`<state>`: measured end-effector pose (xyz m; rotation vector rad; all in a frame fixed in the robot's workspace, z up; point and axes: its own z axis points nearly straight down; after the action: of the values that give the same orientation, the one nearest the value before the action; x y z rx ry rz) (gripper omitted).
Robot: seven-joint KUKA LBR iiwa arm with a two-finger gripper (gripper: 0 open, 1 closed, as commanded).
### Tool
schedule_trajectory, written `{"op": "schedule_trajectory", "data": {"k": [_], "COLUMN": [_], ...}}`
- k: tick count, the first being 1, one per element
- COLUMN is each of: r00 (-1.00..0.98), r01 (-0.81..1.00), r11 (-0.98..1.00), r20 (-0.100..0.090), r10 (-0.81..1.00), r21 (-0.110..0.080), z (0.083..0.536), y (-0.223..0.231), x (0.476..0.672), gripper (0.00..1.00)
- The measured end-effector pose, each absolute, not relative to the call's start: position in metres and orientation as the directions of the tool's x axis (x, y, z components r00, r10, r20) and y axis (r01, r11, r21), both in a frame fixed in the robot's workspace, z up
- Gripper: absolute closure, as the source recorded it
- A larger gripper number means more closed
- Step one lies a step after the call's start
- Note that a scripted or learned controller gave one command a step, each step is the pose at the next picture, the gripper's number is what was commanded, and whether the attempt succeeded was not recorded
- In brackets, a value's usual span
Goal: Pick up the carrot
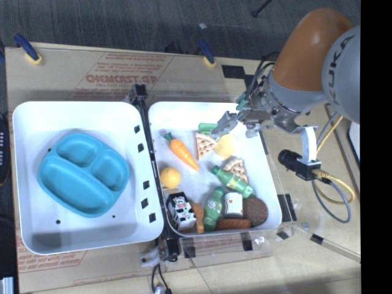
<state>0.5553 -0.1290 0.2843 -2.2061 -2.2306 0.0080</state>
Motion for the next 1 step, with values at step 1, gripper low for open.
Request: {"op": "schedule_trajectory", "data": {"k": [1], "r00": [-0.023], "r01": [1.000], "r11": [0.023], "r20": [0.000], "r10": [1.000], "r21": [-0.017], "z": [0.1754], "y": [-0.1166], "x": [0.5802], "gripper": [0.00]}}
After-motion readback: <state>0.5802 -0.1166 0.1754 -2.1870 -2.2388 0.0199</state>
